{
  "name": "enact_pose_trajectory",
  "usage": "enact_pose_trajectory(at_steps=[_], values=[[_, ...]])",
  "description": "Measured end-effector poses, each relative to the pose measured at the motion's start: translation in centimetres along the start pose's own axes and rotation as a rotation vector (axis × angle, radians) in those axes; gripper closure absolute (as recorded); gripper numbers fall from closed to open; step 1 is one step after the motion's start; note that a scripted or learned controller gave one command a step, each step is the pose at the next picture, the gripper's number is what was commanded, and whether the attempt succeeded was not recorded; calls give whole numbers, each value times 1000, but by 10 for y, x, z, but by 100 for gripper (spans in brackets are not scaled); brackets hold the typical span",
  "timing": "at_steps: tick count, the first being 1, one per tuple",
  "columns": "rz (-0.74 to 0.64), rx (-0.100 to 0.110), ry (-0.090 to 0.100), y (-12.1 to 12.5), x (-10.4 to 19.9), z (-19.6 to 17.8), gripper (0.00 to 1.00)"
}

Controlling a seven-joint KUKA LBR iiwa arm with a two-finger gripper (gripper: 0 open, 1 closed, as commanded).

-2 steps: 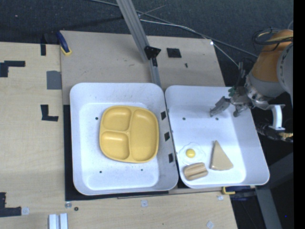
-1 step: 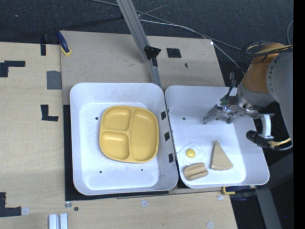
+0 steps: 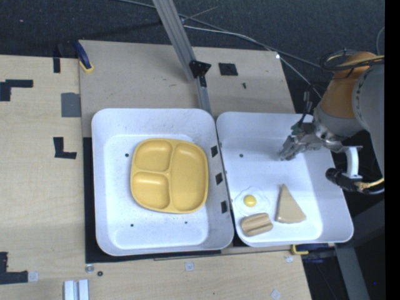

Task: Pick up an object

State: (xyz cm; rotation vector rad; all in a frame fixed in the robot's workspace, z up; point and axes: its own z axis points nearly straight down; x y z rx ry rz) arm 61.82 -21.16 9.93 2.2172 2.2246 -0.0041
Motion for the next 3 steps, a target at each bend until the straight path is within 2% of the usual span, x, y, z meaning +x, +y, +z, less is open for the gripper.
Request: enact_pose_trajectory(at_steps=[2, 3], values=[[2, -6, 1, -1, -4, -127, 100], [2, -2, 2, -1, -3, -139, 100]])
